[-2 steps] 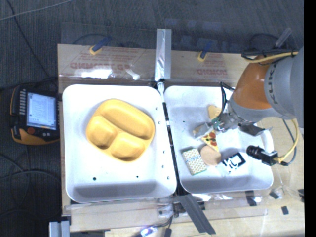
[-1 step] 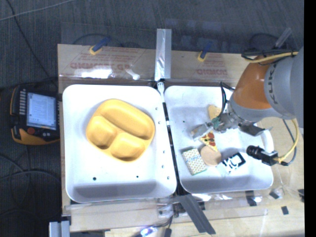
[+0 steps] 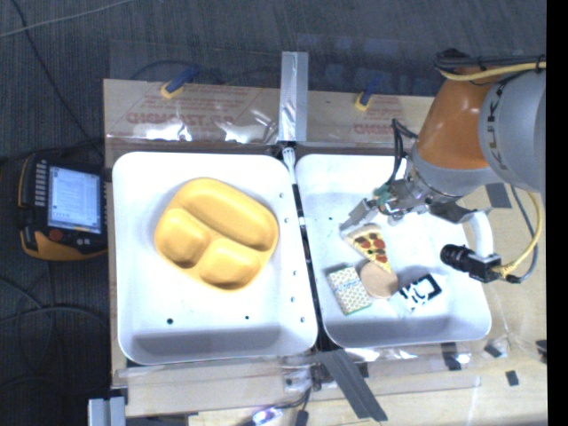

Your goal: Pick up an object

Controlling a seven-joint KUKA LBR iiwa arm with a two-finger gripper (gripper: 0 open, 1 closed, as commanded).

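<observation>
**Tool over right bin**

Hovering low in the right bin (image 3: 461,327): tool (image 3: 362,217), fingers spread, gripping nothing. Just below it, pizza-slice toy (image 3: 373,247), then tan disc (image 3: 379,280), checkered square (image 3: 349,290). Alone in left bin (image 3: 133,327): large yellow lump (image 3: 216,232).

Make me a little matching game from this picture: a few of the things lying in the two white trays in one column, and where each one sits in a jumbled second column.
Things
1. big yellow lump
2. pizza-slice toy
3. checkered square
4. black-and-white piece

Places
A. right bin, nearest its front right corner
B. left bin, alone
C. right bin, just below the gripper
D. right bin, front, close to the divider between the bins

Pairs: 1-B, 2-C, 3-D, 4-A
</observation>
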